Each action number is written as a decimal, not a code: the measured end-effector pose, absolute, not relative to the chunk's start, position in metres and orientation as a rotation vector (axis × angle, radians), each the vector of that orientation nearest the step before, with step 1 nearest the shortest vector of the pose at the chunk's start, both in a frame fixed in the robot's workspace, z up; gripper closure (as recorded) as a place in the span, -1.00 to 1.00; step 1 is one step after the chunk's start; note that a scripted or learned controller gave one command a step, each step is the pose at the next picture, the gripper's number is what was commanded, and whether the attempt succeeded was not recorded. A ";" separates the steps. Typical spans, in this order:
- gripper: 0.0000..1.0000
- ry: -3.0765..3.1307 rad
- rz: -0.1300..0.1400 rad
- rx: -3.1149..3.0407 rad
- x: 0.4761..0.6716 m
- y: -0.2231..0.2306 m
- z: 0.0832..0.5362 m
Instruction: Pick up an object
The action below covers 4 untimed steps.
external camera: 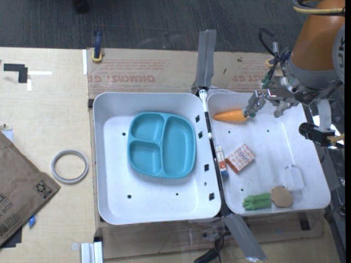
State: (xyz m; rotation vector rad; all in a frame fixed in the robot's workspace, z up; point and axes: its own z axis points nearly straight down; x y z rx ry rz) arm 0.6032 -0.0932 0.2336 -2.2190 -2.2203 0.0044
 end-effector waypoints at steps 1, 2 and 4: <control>-1.00 -2.292 0.002 -2.149 0.657 -0.058 0.191; -1.00 -2.368 -0.007 -2.081 0.662 -0.111 0.106; -1.00 -2.223 0.002 -2.218 0.596 -0.101 0.092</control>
